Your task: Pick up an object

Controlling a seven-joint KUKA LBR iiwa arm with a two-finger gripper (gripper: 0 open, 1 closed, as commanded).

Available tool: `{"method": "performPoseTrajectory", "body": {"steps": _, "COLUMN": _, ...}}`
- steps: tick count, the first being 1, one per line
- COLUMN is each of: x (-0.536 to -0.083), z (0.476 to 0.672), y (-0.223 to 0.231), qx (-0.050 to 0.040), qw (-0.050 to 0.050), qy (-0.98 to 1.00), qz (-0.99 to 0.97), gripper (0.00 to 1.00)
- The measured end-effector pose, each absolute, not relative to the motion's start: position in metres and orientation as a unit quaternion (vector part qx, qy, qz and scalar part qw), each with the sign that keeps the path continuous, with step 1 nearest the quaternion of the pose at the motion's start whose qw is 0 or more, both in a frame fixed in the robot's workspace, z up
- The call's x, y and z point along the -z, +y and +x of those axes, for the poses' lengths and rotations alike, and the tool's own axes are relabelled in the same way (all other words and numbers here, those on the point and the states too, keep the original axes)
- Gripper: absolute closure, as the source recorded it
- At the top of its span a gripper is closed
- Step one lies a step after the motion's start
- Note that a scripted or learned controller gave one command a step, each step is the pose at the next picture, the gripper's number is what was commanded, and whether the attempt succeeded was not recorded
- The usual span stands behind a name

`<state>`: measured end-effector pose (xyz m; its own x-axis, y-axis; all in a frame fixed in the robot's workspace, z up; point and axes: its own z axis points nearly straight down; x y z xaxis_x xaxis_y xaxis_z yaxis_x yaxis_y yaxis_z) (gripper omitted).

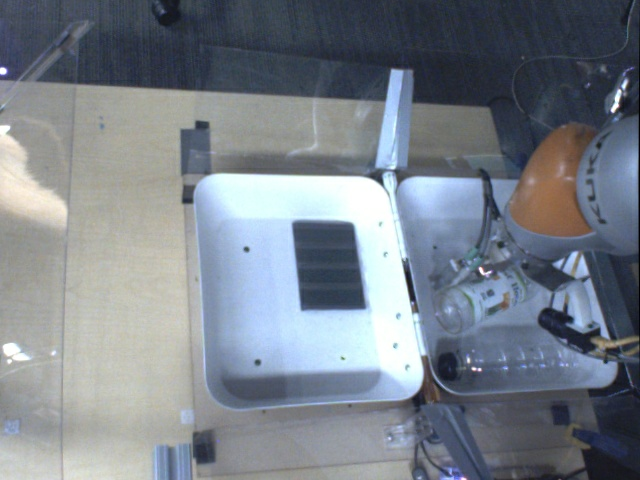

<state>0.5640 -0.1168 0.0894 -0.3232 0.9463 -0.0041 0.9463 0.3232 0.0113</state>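
Observation:
My gripper hangs low in the right bin, under the orange-banded wrist. Directly below it lies a small clear bottle with a green and white label, on its side with its neck pointing left. The gripper looks close to or touching the bottle's upper side, but the contact is not clear. A larger clear bottle with a black cap lies along the right bin's front wall. In the left bin, a dark grey ribbed rectangular pad lies flat at the centre.
A raised divider separates the two bins. A metal post stands behind their junction. The arm's bulk covers the right bin's back right corner. Pale wooden bench surrounds the bins.

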Motion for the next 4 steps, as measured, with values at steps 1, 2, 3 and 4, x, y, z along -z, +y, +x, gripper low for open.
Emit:
{"method": "performPoseTrajectory", "body": {"steps": 1, "x": -0.089, "z": 0.592, "y": -0.099, "qx": -0.0036, "qw": 0.005, "qy": 0.829, "qz": 0.559, "gripper": 0.00}}
{"method": "performPoseTrajectory", "body": {"steps": 2, "x": -0.181, "z": 0.617, "y": -0.098, "qx": -0.0022, "qw": 0.003, "qy": 0.801, "qz": 0.598, "gripper": 0.00}}
{"method": "performPoseTrajectory", "body": {"steps": 3, "x": -0.089, "z": 0.598, "y": -0.162, "qx": -0.0021, "qw": 0.005, "qy": 0.844, "qz": 0.536, "gripper": 0.00}}
{"method": "performPoseTrajectory", "body": {"steps": 4, "x": -0.089, "z": 0.573, "y": -0.198, "qx": -0.0024, "qw": 0.005, "qy": 0.823, "qz": 0.567, "gripper": 0.00}}
